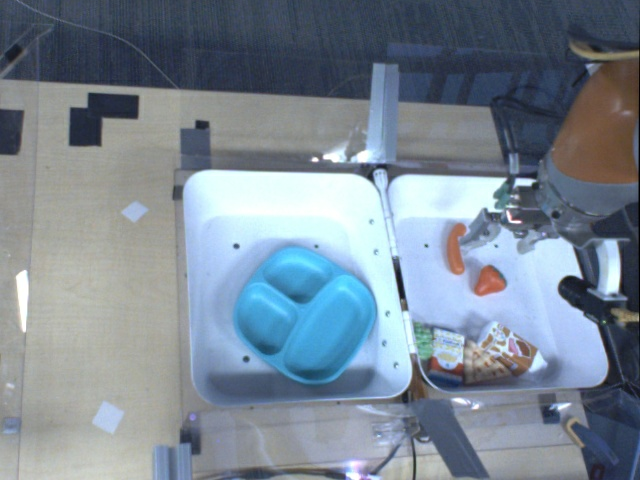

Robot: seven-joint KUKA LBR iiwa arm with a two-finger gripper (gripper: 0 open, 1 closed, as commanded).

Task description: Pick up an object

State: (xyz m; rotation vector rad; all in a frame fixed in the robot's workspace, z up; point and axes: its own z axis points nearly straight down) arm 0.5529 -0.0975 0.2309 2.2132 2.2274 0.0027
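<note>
Two snack packets (pixel 480 353) lie against the right bin's (pixel 430 203) near edge. Behind them, on open floor, sit an orange cone (pixel 489 281) and a sausage (pixel 456 248). The tool (pixel 508 230) hovers just right, fingers spread, holding nothing. A blue tray (pixel 305 313) occupies the left bin (pixel 215 218).

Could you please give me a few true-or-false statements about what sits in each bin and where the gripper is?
1. The blue divided plate lies in the left bin. True.
2. The orange sausage lies in the left bin. False: it lies in the right bin.
3. The gripper is above the right bin. True.
4. The snack packets lie at the right bin's far edge. False: they lie along its near edge.
</note>
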